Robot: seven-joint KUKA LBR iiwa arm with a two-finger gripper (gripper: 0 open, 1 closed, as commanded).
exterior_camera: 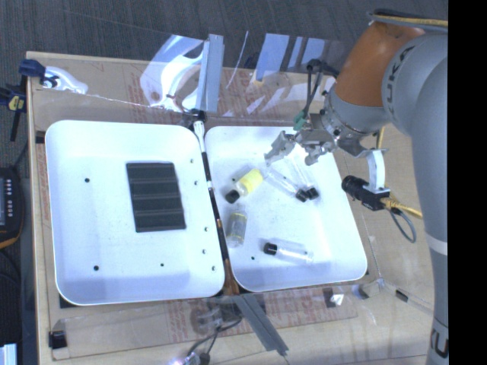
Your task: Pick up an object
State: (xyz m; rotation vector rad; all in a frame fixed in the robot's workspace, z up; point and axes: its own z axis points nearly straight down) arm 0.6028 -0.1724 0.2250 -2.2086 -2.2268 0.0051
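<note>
The right bin (pixel 346 261) holds several small items. A yellow bottle with a black cap (pixel 245 182) lies near its left wall. Below it is a small clear vial (pixel 237 226). A clear tube with a black cap (pixel 286 250) rests near the front. Another clear tube with a black end (pixel 293 185) lies in the middle. My gripper (pixel 294 155) hangs over the back of the right bin, just above this second tube. Its fingers (pixel 276 148) are spread open with nothing between them.
The left bin (pixel 68 150) holds a black ribbed rectangular pad (pixel 156 196). Clear plastic sheets and brackets (pixel 205 71) stand behind the bins. A black fitting with an orange cable (pixel 373 195) hangs off the arm at the right bin's right edge.
</note>
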